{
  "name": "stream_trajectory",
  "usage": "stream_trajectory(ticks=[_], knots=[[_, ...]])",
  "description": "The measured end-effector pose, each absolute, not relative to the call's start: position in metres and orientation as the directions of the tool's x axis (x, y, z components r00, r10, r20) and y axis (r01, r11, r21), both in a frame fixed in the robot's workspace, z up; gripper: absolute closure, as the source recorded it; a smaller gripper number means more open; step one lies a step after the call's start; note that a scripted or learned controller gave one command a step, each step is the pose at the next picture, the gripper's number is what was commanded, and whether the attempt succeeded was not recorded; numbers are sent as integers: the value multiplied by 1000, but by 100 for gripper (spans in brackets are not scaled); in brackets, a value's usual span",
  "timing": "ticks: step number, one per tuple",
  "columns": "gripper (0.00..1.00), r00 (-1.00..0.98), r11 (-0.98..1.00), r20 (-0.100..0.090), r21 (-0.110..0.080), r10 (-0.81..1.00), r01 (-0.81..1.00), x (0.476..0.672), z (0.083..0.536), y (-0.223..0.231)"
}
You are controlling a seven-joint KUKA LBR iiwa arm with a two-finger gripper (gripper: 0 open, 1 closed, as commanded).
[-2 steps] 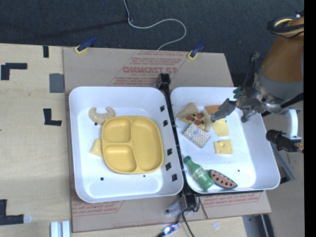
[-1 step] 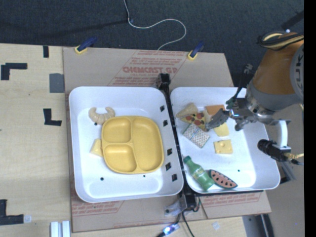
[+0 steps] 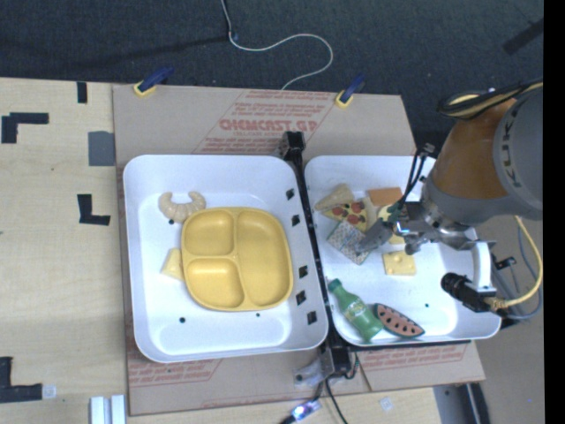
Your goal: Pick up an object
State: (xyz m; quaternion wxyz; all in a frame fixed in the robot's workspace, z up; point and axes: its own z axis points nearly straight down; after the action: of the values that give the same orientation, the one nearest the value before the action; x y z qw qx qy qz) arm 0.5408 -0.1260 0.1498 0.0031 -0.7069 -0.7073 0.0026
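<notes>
In the left bin (image 3: 141,237) a yellow divided plate (image 3: 237,258) fills the middle. I hang over the middle of the right bin (image 3: 441,325), my gripper (image 3: 395,228) low among a pizza slice (image 3: 346,207), a grey block (image 3: 350,239) and a cheese piece (image 3: 399,263). Whether my jaws are spread or pinching, I cannot tell.

The arm reaches in from the right, its end effector (image 3: 395,225) low over the right bin (image 3: 441,321). Near it lie a pizza slice (image 3: 344,207), a grey block (image 3: 351,241), an orange piece (image 3: 385,197) and a cheese wedge (image 3: 399,263). A green bottle (image 3: 355,310) and watermelon slice (image 3: 399,320) lie nearer the front. The left bin (image 3: 146,237) holds a yellow divided plate (image 3: 237,258) and a croissant (image 3: 181,205).
</notes>
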Motion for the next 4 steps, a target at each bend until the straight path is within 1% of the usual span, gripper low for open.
stream_trajectory(ticks=[1,2,3,4], knots=[[0,-1,1,1,-6,1000,1000,543,105,-127],[0,-3,3,0,2,1000,1000,545,86,-125],[100,-3,3,1,1,1000,1000,544,96,-125],[100,-1,1,-1,2,1000,1000,551,140,-129]])
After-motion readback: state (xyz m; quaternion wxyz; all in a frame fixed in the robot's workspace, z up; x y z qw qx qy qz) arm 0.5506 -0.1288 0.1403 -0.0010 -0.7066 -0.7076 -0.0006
